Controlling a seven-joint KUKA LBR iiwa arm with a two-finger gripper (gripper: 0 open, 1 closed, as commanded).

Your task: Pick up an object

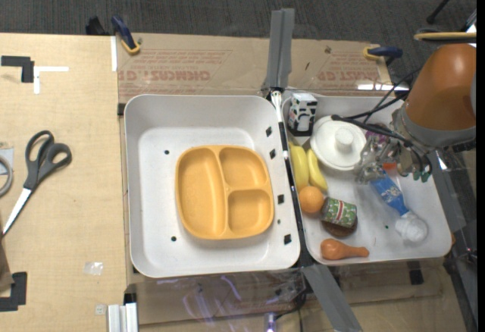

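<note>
Roughly by size: two white bins, left point(144, 171) and right point(432, 243). One yellow three-compartment plate point(224, 192) centred in the left. Right bin: one white lid point(339, 144) at 12 o'clock, two bananas point(308, 169), one blue-labelled bottle point(394, 199) at 3, one orange point(311, 199), one jar point(340, 215), one pear-shaped piece point(342, 249) at 6. Gripper point(379, 158) above the bottle; spread of its grip unreadable.

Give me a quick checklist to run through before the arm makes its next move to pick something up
1. Gripper over the right bin: ok.
2. Target close below: ok, blue-labelled bottle and white lid lie nearest.
3. Something already held: cannot tell, wrist hides it.
4. Room around the bottle: ok, bare floor beside it.
5. Crowded left edge: not ok, bananas, orange and jar touch.
6. Yellow divided plate out of the path: ok, in the left bin.
</note>
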